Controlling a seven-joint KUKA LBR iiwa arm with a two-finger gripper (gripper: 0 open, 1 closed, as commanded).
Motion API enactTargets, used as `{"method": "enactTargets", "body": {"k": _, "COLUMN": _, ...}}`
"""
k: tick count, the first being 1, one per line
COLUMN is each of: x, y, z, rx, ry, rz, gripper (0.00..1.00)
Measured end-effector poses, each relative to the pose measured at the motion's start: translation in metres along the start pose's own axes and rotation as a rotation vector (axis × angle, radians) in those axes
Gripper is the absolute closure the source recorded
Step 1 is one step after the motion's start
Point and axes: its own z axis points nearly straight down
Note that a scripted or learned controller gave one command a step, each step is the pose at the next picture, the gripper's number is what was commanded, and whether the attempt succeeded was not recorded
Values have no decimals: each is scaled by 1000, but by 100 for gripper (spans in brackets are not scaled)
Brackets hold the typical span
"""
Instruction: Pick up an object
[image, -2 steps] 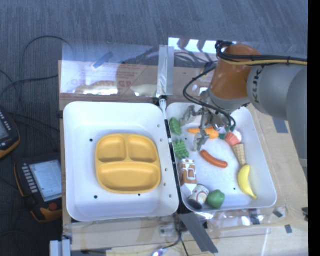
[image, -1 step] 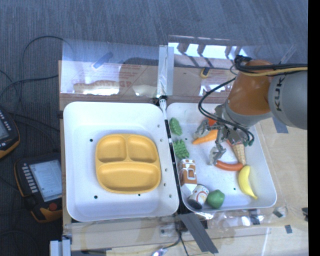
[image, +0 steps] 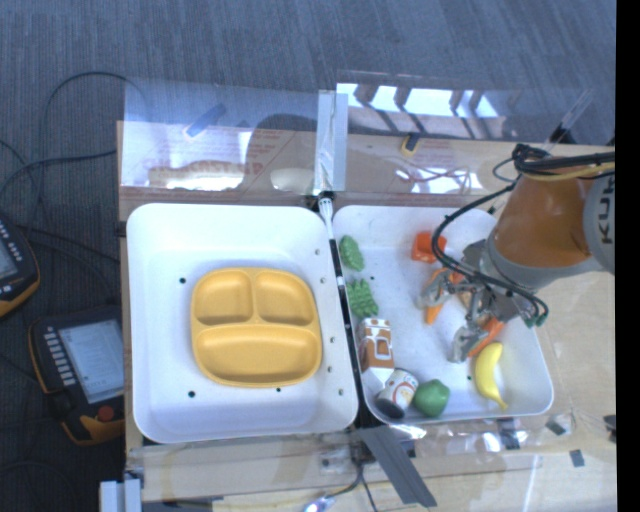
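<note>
My gripper (image: 450, 318) hangs low in the right bin (image: 520, 400), below the orange wrist band. Its two metal fingers (image: 436, 292) stand spread apart, open, and I see nothing held between them. A small orange carrot piece (image: 431, 313) lies just by the left finger. An orange-red piece (image: 489, 326) shows beside the right one. A yellow banana (image: 488, 372) lies just in front of the gripper. A red-orange object (image: 427, 246) sits behind it, partly hidden by cables.
Along the right bin's left side lie two green vegetable pieces (image: 351, 252) (image: 361, 298), an upright can (image: 376, 343), a tipped can (image: 396, 390) and a green lime (image: 432, 397). The left bin (image: 160, 250) holds a yellow divided plate (image: 257, 326).
</note>
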Motion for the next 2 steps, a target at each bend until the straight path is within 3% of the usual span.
{"method": "enactTargets", "body": {"k": 1, "x": -25, "y": 60, "z": -1, "rx": -1, "ry": -5, "rz": 41, "gripper": 0}}
{"method": "enactTargets", "body": {"k": 2, "x": -27, "y": 59, "z": -11, "rx": 3, "ry": -8, "rz": 41, "gripper": 100}}
